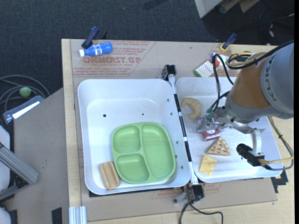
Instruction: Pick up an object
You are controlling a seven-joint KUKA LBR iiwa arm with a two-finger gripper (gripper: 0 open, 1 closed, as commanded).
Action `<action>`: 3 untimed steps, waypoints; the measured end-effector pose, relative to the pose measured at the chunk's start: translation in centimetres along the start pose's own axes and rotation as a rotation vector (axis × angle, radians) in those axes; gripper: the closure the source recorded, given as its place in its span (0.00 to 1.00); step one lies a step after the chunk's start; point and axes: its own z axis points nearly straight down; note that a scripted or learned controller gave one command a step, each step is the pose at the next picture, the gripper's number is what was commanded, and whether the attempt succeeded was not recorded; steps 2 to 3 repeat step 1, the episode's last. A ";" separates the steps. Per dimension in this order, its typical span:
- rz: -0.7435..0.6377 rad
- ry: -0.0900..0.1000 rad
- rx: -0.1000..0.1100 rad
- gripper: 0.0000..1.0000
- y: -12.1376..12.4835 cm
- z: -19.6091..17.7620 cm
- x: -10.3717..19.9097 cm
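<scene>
My gripper (208, 123) is down inside the right bin (261, 169), at the end of the grey arm with the orange band (250, 85). It hangs just below a tan croissant (192, 107) and directly above a small red and white object (210, 134), close to or touching it. A triangular waffle-like wedge (218, 148) lies below that. A yellow block (208, 164) sits near the bin's front edge.
The left bin (93, 101) holds a green divided plate (142, 152) and a tan slice of bread (109, 174) at its front left. A blue and white bottle (96, 49) and a small patterned box (204, 69) lie on the bench behind the bins.
</scene>
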 end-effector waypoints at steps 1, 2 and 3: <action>-0.002 0.002 0.001 1.00 -1.0 -9.1 10.4; -0.002 0.002 0.001 1.00 -1.0 -9.1 10.4; -0.002 0.002 0.001 1.00 -1.0 -9.1 10.4</action>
